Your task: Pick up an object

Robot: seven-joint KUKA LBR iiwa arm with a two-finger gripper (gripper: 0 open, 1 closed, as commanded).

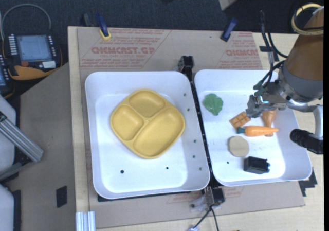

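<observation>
The right bin (pixel 232 87) holds several small items. There is a green broccoli-like piece (pixel 213 103), a ridged orange-brown piece (pixel 239 120), an orange carrot (pixel 259 131) lying flat, a short orange piece (pixel 269 118), a tan round disc (pixel 238 146) and a black block (pixel 256 165). My gripper (pixel 255 107) hangs low over the right bin's right half, just above the ridged piece and the carrot. The wrist body hides its tips.
A yellow divided plate (pixel 147 122) lies in the middle of the left bin (pixel 101 137). A black clamp (pixel 186 64) sits between the bins at the back. The arm's grey body (pixel 306 65) and its cables overhang the right bin's far right edge.
</observation>
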